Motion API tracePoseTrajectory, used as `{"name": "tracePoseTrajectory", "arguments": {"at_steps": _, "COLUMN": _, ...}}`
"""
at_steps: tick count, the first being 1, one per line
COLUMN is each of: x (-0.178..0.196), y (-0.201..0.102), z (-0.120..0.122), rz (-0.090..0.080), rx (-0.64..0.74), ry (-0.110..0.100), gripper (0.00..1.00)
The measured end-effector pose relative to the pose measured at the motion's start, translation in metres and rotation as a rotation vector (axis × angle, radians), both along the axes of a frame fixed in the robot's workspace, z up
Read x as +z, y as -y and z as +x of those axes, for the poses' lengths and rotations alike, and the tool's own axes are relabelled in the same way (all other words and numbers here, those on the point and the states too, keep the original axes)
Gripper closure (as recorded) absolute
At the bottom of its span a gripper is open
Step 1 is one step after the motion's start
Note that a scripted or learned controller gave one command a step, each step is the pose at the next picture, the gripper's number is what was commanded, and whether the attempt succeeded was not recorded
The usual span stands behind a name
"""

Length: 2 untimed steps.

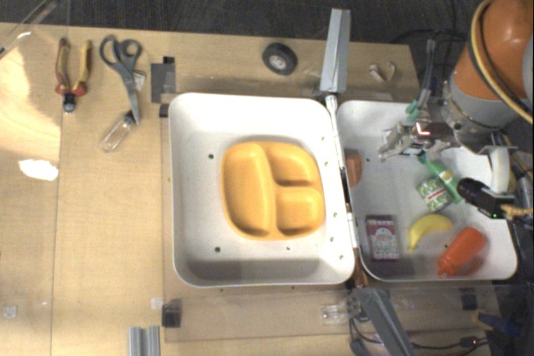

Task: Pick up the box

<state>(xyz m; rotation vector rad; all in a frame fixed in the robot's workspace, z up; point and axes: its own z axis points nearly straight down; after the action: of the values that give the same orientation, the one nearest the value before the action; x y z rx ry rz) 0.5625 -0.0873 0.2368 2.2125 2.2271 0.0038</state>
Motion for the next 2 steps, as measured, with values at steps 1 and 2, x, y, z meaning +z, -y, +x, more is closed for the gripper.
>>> {"name": "tracePoseTrajectory", "arguments": {"at_steps": 1, "x": -0.074, "y": -0.005, "z": -0.041, "rz": 0.0, "rx": 0.05, "ry": 0.001, "gripper": 0.0}}
{"name": "tracePoseTrajectory", "arguments": {"at_steps": 2, "x": -0.143, "y": -0.001, "z": -0.068, "rz": -0.004, "rx": 0.17, "ry": 0.003, "gripper": 0.0}}
